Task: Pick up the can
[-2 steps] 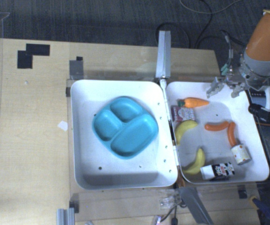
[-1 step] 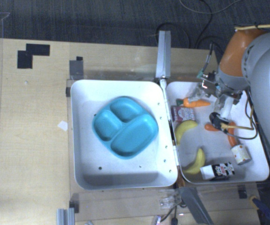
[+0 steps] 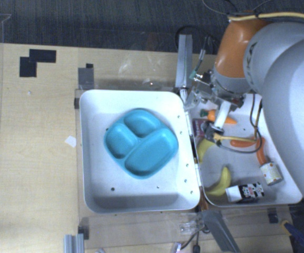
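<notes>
Grey arm (image 3: 291, 104), the large body nearest the lens, fills the right side and reaches in over the right bin (image 3: 286, 196). An orange band (image 3: 235, 41) sits above the wrist, with thin cables looping over it. The gripper (image 3: 216, 125) hangs low over the far left part of the right bin, close to the wall shared by the two bins. Whether it is apart, together or clamped on anything cannot be told, since the wrist hardware and the clutter beneath run together.

The can (image 3: 271, 173), a small pale cylinder with a darker end, lies tilted near the right side of the right bin, partly under the edge of the arm and well apart from the gripper. A dark bottle (image 3: 245, 192) with a white label lies on its side at the near edge of that bin, just beside a banana (image 3: 221, 180) to its left. An orange, carrot-like piece (image 3: 240, 142) lies near the gripper, and a yellow item (image 3: 204, 148) lies against the shared wall; what it is cannot be made out.

The left bin (image 3: 96, 194) holds a blue divided plate (image 3: 141, 143) at its centre, with three compartments. Both bins rest on a pale bench (image 3: 30, 157) bearing black marks at its far left.
</notes>
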{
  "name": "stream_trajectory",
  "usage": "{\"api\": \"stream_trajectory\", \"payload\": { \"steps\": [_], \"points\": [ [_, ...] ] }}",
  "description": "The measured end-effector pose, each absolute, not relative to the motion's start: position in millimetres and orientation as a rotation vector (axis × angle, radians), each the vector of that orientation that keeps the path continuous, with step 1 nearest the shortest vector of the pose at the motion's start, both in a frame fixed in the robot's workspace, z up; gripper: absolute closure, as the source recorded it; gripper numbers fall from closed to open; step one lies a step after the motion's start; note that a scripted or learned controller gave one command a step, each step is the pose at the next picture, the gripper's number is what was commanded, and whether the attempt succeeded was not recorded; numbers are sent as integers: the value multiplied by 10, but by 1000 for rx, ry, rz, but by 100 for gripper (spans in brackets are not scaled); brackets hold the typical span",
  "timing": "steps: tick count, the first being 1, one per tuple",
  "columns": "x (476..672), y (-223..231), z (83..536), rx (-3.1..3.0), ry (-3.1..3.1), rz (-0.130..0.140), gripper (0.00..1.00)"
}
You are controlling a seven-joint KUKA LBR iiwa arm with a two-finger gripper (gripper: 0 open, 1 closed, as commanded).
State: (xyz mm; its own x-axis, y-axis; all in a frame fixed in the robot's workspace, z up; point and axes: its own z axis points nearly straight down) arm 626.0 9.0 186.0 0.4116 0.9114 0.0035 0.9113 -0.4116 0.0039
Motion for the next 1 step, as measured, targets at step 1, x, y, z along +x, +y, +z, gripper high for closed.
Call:
{"api": "stream_trajectory", "payload": {
  "steps": [1],
  "points": [
    [6478, 280, 2233, 2472, 1934, 6, 0]
  ]
}}
